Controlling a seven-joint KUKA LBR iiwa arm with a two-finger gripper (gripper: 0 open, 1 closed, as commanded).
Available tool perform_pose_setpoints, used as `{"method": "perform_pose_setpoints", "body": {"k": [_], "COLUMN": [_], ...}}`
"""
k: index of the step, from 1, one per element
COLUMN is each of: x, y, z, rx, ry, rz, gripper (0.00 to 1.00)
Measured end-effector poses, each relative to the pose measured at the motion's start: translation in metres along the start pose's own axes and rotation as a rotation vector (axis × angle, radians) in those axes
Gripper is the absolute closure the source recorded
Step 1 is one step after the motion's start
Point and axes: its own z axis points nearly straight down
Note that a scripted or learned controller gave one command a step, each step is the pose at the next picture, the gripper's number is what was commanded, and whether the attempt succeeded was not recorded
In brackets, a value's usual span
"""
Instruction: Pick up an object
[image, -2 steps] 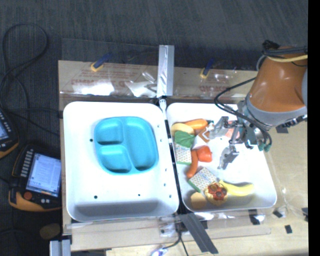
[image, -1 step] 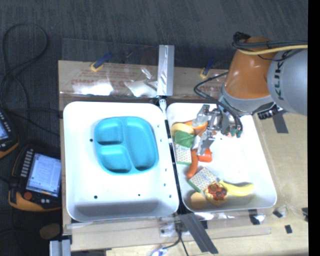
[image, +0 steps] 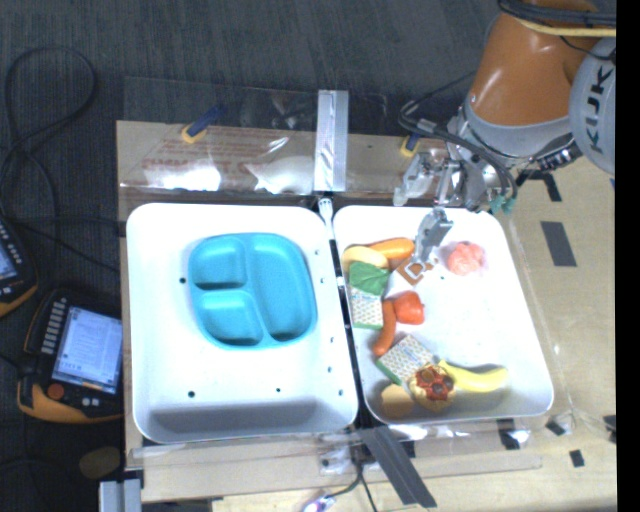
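Observation:
The right bin (image: 500, 330) holds a heap of toy food. At its back lies an orange carrot (image: 392, 247), with a pink ball (image: 464, 258) to its right. A red tomato (image: 407, 309) sits in the middle and a yellow banana (image: 480, 378) lies near the front. My gripper (image: 431, 240) hangs low over the back of this bin, between the carrot and the pink ball. It is just above a small brown and white block (image: 413, 270). Nothing shows in its grasp.
A blue divided tray (image: 250, 288) lies in the left bin (image: 160, 380). More pieces crowd the right bin's left side: a green piece (image: 368, 281), a checkered wafer (image: 406, 354) and a red and yellow flower shape (image: 432, 384). The grey and orange arm (image: 525, 70) rises at the back right.

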Motion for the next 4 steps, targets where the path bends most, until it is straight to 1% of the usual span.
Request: {"method": "perform_pose_setpoints", "body": {"k": [1, 2, 3, 4], "x": [0.008, -0.018, 0.027, -0.014], "y": [0.014, -0.031, -0.037, -0.06], "z": [0.102, 0.192, 0.196, 0.141], "rx": [-0.001, -0.001, -0.002, 0.001], "ry": [0.003, 0.0, -0.012, 0.001], "rz": [-0.113, -0.185, 0.087, 0.58], "gripper": [0.0, 0.0, 0.0, 0.0]}}
